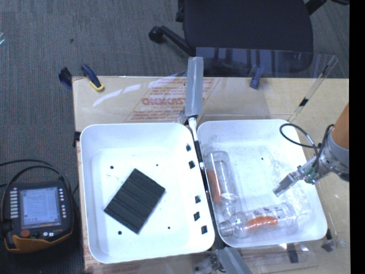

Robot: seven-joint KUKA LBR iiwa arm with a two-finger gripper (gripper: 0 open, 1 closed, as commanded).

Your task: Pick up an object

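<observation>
A black ribbed rectangular pad (135,200) lies flat in the left bin (91,153). In the right bin (251,130) lie two clear plastic bottles with orange inside: one (219,178) along the bin's left wall, the other (259,221) along its near wall. My gripper (283,186) reaches in from the right edge, low over the right bin's right half, just above and to the right of the near bottle. Nothing shows between its fingers.
A grey upright post (194,90) stands behind the divide between the bins. A teach pendant (37,210) sits on the floor at the left. A black office chair (245,19) is behind the bench. Clamps (91,77) sit at the bench's far left corner.
</observation>
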